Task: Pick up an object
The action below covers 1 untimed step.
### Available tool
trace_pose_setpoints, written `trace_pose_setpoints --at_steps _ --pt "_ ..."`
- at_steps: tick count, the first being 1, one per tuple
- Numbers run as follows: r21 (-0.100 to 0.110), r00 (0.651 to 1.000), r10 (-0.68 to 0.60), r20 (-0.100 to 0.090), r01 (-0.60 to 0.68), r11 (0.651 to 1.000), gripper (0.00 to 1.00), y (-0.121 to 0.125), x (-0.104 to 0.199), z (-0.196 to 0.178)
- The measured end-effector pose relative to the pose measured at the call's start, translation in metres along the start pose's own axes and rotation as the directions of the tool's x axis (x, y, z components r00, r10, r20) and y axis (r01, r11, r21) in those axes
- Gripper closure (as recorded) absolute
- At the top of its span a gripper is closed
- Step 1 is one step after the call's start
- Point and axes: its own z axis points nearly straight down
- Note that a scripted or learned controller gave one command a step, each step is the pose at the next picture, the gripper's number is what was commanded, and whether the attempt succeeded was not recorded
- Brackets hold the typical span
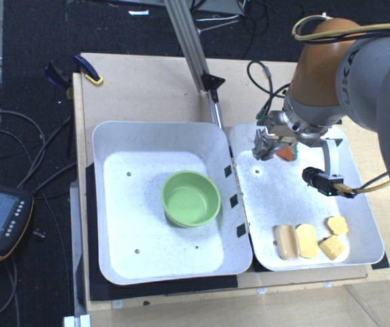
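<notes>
The arm (pixel 358 67) hangs over the right bin (pixel 358 203). Its gripper (pixel 268 147) sits beside a small orange object (pixel 288 153) at the far end — probably light and rigid, best pinched across its middle. Its long axis is hidden; finger spread — I cannot tell.

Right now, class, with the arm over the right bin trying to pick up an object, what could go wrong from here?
1. The gripper hangs near the right bin's far-left corner, close to the divider, so the rim may block a descent.
2. The orange object is mostly hidden beside the gripper; a grasp could nudge it away.
3. The yellow pieces lie bunched at the near edge, so the fingers might catch two or slip.
</notes>
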Motion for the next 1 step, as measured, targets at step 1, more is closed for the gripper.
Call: trace_pose_setpoints --at_steps 1 --pt "0.0 1.0 0.001 0.0 -0.001 1.0 1.0 0.0032 0.0546 0.0035"
